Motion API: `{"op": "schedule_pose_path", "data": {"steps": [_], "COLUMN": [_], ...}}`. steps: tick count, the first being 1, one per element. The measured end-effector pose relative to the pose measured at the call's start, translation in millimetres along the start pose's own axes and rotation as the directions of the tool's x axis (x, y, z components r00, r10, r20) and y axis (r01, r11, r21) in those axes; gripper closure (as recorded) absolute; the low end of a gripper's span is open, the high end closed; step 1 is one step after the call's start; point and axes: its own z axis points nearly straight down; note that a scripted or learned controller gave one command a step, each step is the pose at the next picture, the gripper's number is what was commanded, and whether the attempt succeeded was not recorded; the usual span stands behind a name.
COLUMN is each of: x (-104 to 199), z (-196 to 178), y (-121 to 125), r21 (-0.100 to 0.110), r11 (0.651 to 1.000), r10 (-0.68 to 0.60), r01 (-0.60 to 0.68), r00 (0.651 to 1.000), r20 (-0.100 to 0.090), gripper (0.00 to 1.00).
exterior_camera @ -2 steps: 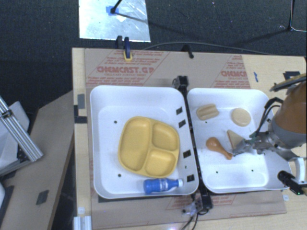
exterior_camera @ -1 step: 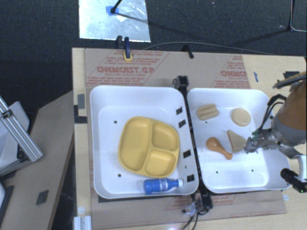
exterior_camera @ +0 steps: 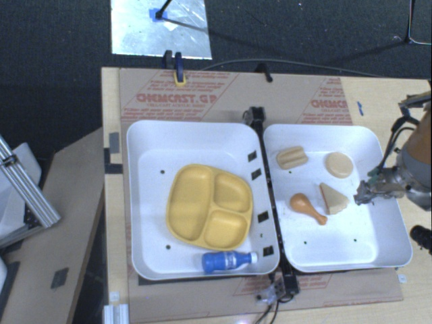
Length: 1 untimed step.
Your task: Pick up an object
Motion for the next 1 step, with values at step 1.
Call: {"op": "schedule_pose_path", "data": {"steps": [1], "x": [-1.1], "z": [-44.7], "y": [7.3], "r21": [0.001], "r11": [1.0], "r10": [0.0], "r01": [0.0], "r00": [1.0], "r20": [0.0], "gripper": [1.0]}}
